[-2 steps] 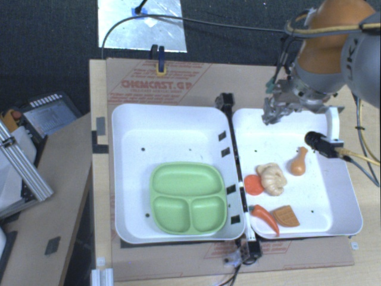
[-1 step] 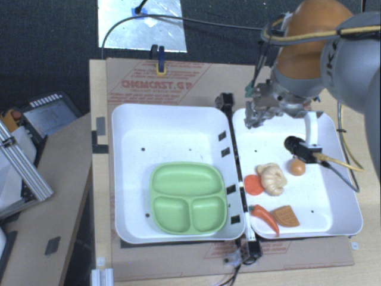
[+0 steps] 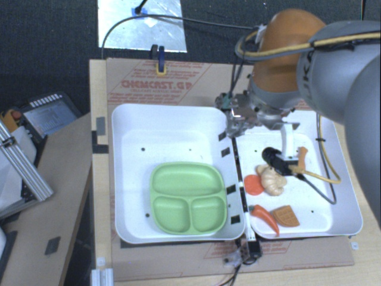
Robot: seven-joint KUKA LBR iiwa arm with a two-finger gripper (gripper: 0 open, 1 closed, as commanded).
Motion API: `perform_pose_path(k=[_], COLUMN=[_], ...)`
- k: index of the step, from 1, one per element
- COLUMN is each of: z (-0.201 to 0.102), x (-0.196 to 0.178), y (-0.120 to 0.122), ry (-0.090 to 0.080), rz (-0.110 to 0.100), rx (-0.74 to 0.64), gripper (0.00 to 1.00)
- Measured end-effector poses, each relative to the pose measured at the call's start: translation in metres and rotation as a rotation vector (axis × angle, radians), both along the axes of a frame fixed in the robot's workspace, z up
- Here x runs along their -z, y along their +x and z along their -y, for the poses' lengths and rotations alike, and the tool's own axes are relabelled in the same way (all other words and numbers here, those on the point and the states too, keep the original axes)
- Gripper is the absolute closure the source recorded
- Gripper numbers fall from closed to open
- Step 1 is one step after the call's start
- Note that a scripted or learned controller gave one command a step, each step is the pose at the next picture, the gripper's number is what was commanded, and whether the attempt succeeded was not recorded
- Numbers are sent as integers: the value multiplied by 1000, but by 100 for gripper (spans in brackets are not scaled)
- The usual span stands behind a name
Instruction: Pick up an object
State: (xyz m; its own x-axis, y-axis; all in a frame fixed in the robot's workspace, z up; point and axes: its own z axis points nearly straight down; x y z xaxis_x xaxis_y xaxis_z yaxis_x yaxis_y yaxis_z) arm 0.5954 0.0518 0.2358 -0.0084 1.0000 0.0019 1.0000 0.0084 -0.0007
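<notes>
Tool is positioned over the far end of the right bin; whether it is spread or pressed together cannot be told, nothing is seen gripped, so the pick is judged not yet made. Candidates lie in that bin: beige knobbly lump, red disc, red chilli, brown wedge. Worktop is covered by printed cardboard; a green divided plate is held in the left bin.

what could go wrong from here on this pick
The gripper hangs near the divider between the bins, so a straight descent may strike the wall. The red disc and beige knobby piece touch, so a grab there may nudge one away or catch both.
</notes>
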Motion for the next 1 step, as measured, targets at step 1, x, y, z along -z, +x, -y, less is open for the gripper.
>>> perform_pose_path(k=[1], z=[-51], x=[14], y=[-25], ry=[0], rz=[-1], rx=[-1], gripper=[100])
